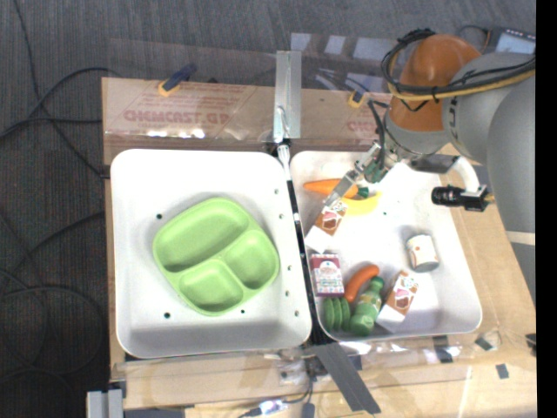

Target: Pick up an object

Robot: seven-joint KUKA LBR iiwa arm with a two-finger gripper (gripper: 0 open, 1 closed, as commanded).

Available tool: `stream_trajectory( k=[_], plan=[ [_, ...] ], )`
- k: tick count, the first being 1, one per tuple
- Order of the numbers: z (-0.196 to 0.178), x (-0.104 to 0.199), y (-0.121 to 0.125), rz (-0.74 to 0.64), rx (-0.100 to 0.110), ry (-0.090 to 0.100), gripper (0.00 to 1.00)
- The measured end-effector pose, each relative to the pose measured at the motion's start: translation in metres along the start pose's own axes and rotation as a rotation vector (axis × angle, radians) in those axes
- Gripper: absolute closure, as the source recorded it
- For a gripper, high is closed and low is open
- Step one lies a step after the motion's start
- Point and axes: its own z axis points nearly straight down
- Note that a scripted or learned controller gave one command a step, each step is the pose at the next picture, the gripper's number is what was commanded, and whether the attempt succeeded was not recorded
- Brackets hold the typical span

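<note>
Left bin [130, 259] is holding just a green divided plate [218, 255]; nothing there for me. I'm working the right bin [461, 268], reaching in from the right. Near its top-left a small brown carton [331, 219] is lying tilted, just beside a carrot [322, 185] and a yellow piece [361, 200]. My pincer [359, 179] is hanging right above that carton; can't tell whether it's open or closed. Best move, I judge: be lowering straight onto the carton, straddling its narrow sides, avoiding the carrot. Lower clutter, red carton [326, 274] and green bottle [367, 307], I'm leaving alone.
</note>
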Motion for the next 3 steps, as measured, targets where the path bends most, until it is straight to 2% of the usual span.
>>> stream_trajectory(
  k=[1, 2, 3],
  plan=[
    [0.007, -0.008, 0.001, 0.123, -0.003, 0.019, 0.00],
    [-0.006, -0.014, 0.002, 0.125, -0.017, -0.013, 1.00],
    [-0.004, -0.008, 0.003, 0.121, -0.005, 0.009, 0.00]
  ],
)
